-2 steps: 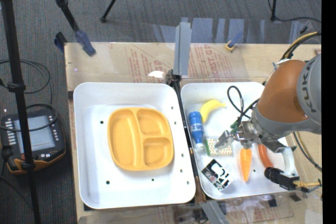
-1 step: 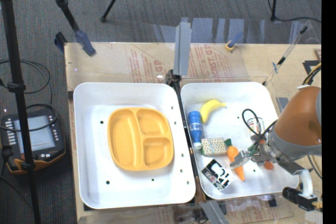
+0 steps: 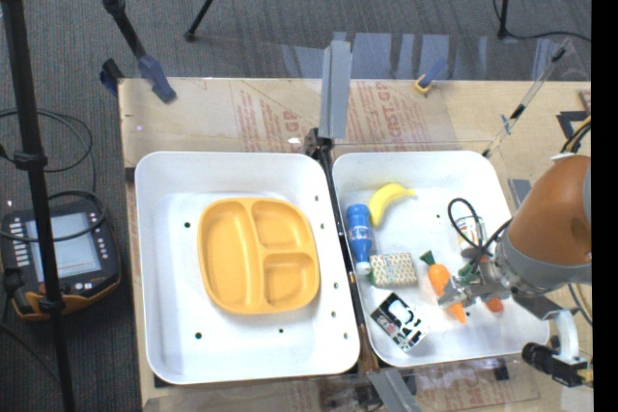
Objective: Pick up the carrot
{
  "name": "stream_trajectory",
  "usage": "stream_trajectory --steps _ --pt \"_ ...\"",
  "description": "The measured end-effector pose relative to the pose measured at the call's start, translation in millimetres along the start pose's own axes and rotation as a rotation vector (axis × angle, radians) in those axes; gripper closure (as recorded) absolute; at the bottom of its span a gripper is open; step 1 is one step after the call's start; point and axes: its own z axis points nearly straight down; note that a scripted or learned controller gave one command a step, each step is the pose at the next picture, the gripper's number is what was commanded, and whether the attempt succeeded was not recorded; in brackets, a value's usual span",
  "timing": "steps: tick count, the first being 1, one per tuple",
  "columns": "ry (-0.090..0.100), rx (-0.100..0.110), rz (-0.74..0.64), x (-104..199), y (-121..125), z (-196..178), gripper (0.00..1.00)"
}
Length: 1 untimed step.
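Note:
The carrot (image 3: 439, 279), orange with a small green top, lies in the right bin (image 3: 483, 174), right of a patterned block. Its green end points up-left and its tip points down-right. My gripper (image 3: 466, 289) comes in from the right and sits low over the carrot's lower half, covering part of it. The grey wrist and orange band (image 3: 552, 217) hang over the bin's right side. A small orange piece (image 3: 494, 305) shows just right of the gripper; I cannot tell what it belongs to.
The right bin also holds a banana (image 3: 389, 200), a blue bottle (image 3: 359, 232), a patterned block (image 3: 392, 269), a black-and-white box (image 3: 401, 321) and a black cable loop (image 3: 463, 213). A yellow divided plate (image 3: 259, 256) lies in the left bin (image 3: 164, 207).

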Motion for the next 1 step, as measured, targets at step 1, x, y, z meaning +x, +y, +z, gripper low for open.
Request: stream_trajectory --steps 1 --pt "-0.004 -0.003 0.123 46.8 26.2 -89.3 1.0"
